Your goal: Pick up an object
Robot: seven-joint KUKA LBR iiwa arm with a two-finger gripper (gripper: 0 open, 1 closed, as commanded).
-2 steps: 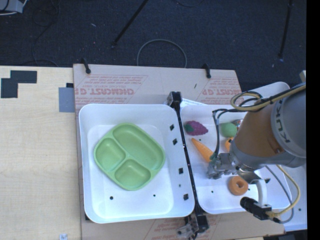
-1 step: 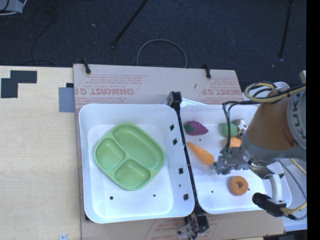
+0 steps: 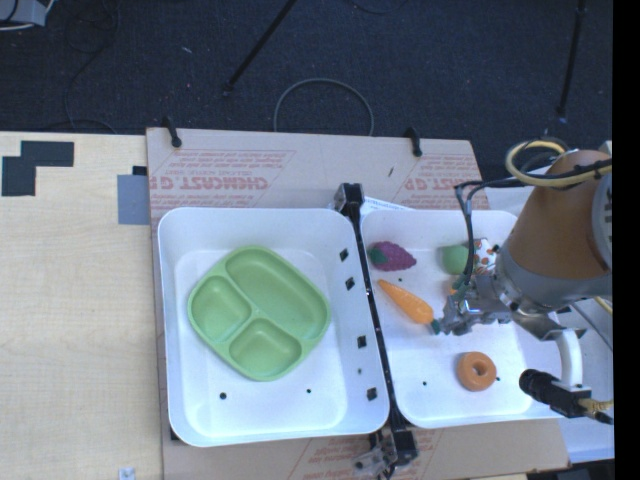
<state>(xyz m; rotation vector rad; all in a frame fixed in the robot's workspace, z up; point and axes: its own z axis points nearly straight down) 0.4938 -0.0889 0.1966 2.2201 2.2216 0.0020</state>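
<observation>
Grey metal at the arm's tip, low in the right bin (image 3: 440,408): jaws (image 3: 447,320) hanging just beside the green-topped right end of the carrot (image 3: 405,301), perhaps touching it, perhaps not. Too small and dark to tell how far apart, and nothing visibly between them, so no claim of a hold. Orange-banded arm (image 3: 555,238) bulking in from the right and hiding part of the bin's far side.

Outward from there: carrot lying slantwise, pointed end up-left toward the divider (image 3: 365,318). Purple grape-like lump (image 3: 392,257) above it, apart from it. Green rounded object (image 3: 455,258) near the arm, partly screened by cables. Orange doughnut ring (image 3: 477,370) below the jaws, well clear of everything else. Across the divider, left bin (image 3: 185,408) carrying a green compartment plate (image 3: 258,310), tilted, well apart from the jaws. Both bins resting on cardboard over the counter (image 3: 70,348).

Step in hand, by the look of it: the approach or descent onto the carrot's thick end, grasp not yet confirmed. Next move calls for centring over the carrot's body rather than its tip, turning to close across the narrow width, closing firmly, then lifting straight up. Risk, as a judgement: a pinch at the very end could squirt the carrot sideways or let it pivot and drop.
</observation>
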